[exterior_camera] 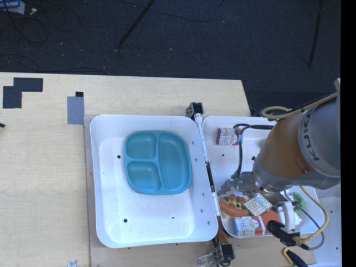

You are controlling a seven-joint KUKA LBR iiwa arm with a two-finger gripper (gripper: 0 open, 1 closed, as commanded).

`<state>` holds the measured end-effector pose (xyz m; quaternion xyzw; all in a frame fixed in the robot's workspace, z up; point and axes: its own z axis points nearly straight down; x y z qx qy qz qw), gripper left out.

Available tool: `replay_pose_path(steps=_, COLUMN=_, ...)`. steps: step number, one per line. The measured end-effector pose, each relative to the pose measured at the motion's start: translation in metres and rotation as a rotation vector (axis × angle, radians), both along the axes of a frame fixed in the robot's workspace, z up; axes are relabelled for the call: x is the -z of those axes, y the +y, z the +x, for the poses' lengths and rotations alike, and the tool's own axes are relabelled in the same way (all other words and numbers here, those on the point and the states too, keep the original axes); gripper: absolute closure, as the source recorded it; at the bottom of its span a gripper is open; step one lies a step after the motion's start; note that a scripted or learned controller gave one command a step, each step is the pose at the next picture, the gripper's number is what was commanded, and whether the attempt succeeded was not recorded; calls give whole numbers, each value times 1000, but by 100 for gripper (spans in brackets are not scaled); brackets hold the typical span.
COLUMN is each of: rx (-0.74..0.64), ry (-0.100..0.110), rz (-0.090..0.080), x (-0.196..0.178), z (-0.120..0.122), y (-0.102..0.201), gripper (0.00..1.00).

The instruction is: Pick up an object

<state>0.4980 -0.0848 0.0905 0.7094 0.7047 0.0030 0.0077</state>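
Over the right bin [223, 128], the arm [297, 143] hides its claw, so its opening cannot be told; a blue divided plate [158, 162] lies in the left bin [105, 216].

This is a robotics lab, set up for testing rather than living or cooking. A pale wooden bench [44, 171] carries two shallow white bins [105, 227] clamped side by side, with a grey and orange KUKA arm [303, 143] over the right one. Loose cables [50, 15] trail across dark carpet [222, 32] behind (a stand's legs too), and dark tape marks [75, 109] dot the bench.
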Motion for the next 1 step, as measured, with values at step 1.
replay_pose_path(steps=1, rx=-7, ry=20, rz=7, x=-141, z=48, y=-54, gripper=0)
